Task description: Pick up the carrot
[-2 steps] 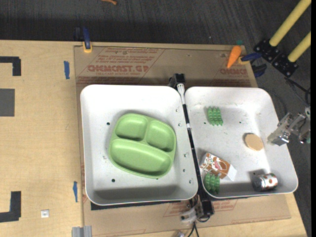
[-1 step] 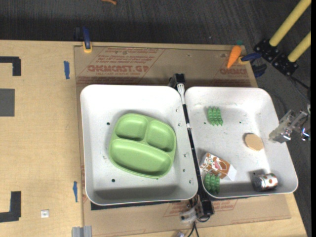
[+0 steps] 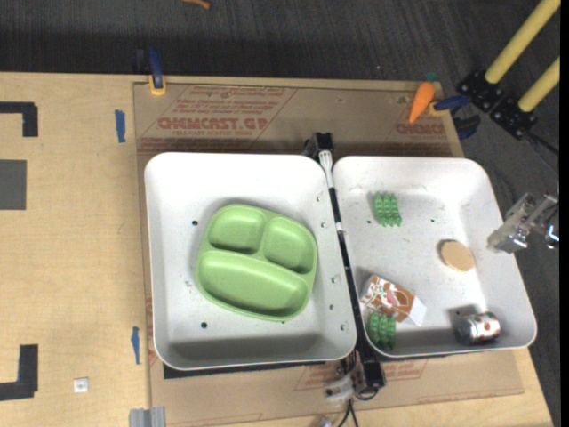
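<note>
The carrot lies on the bench just beyond the right bin's far rim, while the pincer hovers at that bin's right edge, its opening impossible to tell.

The tool sits just right of the right bin, its body cut off by the picture's right edge; its fingers are too blurred to read. The small packet in that bin partly covers a green block; its print is too small to make out. Two yellow poles above the bin run out of frame.
</note>
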